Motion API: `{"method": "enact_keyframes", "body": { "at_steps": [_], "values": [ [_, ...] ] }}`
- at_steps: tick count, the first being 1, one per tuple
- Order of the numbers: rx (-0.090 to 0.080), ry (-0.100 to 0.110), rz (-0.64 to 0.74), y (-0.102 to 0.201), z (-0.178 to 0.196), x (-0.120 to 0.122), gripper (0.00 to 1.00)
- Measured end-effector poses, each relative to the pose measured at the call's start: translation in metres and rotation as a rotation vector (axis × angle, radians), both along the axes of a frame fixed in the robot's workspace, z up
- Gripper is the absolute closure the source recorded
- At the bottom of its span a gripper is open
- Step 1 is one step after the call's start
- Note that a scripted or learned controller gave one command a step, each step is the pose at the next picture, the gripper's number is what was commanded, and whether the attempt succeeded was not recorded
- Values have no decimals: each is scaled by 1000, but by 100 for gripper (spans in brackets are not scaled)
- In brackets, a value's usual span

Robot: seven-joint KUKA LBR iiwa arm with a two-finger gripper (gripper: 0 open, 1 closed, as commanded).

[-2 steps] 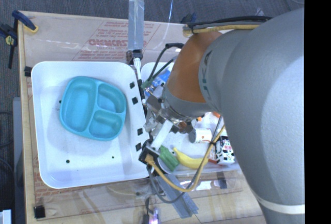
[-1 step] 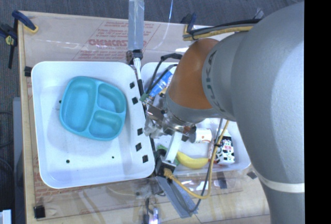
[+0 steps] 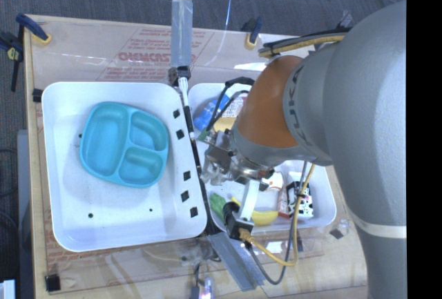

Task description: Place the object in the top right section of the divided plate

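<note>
camera view: the arm (image 3: 359, 118) covers most of the right bin (image 3: 200, 92). its grey body and orange band (image 3: 266, 111) hide the bin's middle and far-right side, so the contents show only in scraps. visible bits: a blue thing (image 3: 206, 114) and a pale yellow thing (image 3: 224, 123) at the far-left corner, a green thing (image 3: 217, 205) and a yellow thing (image 3: 263, 217) at the near side, and a red-and-white printed item (image 3: 295, 201) near right, print too small to read. can't tell which of these is the task's object. writing: lettering (image 3: 294, 108) on the arm reads "kuk", the rest is cut off. red print on the clear sheet (image 3: 145, 56) at the bench's far side isn't legible. pose: arm reaches in from the right, wrist bent down and left, gripper (image 3: 222, 168) low over the right bin just beside the wall between the bins. open or closed, can't tell; it's hidden under the wrist. divided plate (image 3: 103, 146), light blue, lies flat in the left bin (image 3: 62, 215), its far-right section (image 3: 149, 129) bare blue, across the wall from the gripper.
</note>
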State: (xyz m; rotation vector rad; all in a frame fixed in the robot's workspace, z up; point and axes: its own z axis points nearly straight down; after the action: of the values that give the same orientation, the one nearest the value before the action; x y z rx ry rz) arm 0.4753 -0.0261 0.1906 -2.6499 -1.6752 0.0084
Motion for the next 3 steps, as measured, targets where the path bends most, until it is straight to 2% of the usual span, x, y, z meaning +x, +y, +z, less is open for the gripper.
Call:
{"method": "enact_keyframes", "body": {
  "at_steps": [1, 2, 3],
  "values": [
    [0, -4, 151, 26, 38, 81, 100],
    [-1, 0, 108, 22, 0, 100, 100],
    [0, -3, 228, 9, 0, 30, 100]
  ]
}}
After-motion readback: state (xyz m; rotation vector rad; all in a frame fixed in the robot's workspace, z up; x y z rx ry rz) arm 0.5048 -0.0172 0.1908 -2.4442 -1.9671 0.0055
